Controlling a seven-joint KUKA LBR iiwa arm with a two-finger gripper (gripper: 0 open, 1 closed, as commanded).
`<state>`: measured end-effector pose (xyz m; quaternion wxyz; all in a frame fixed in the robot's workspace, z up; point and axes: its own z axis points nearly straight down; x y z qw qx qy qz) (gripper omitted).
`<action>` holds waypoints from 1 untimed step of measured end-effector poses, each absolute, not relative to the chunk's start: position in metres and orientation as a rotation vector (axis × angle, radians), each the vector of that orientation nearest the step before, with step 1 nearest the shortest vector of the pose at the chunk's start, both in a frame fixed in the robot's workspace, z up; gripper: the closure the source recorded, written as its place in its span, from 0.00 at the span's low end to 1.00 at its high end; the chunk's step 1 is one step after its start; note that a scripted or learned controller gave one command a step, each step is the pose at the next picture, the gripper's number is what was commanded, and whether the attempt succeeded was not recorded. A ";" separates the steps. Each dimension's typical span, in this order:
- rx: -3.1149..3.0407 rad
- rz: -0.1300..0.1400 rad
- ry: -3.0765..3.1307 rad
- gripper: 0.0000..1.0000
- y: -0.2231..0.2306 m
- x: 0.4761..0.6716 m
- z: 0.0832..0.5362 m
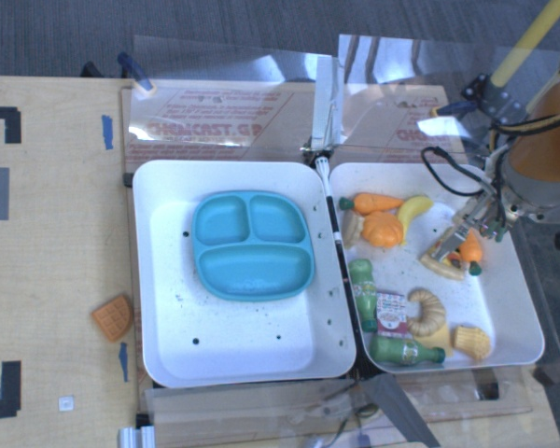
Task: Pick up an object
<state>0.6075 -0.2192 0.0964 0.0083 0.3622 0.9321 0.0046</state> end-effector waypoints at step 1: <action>1.119 0.019 2.905 1.00 -0.216 0.612 0.111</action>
